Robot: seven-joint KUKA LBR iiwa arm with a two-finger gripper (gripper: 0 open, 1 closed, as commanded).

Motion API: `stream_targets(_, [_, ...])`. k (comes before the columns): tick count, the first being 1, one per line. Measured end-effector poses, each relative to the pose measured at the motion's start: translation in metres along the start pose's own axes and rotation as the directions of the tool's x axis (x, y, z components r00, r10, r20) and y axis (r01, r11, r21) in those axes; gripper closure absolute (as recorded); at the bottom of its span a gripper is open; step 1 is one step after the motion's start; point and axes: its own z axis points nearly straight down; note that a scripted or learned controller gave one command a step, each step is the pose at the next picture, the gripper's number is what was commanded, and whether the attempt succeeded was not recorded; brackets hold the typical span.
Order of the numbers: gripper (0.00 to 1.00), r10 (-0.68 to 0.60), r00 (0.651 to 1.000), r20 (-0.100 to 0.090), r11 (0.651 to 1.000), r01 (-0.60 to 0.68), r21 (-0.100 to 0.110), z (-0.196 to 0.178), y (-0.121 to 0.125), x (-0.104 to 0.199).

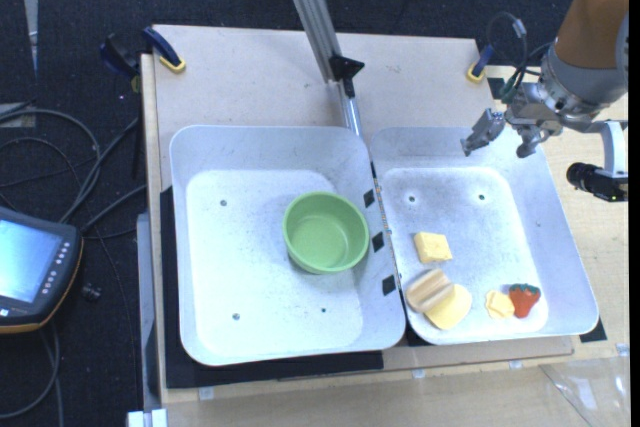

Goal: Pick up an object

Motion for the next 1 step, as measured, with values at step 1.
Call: stream_targets(1, [0.00,0.000,1.000,-0.001,1.000,0.000,0.005,0.0532,-0.0098,0.0052])
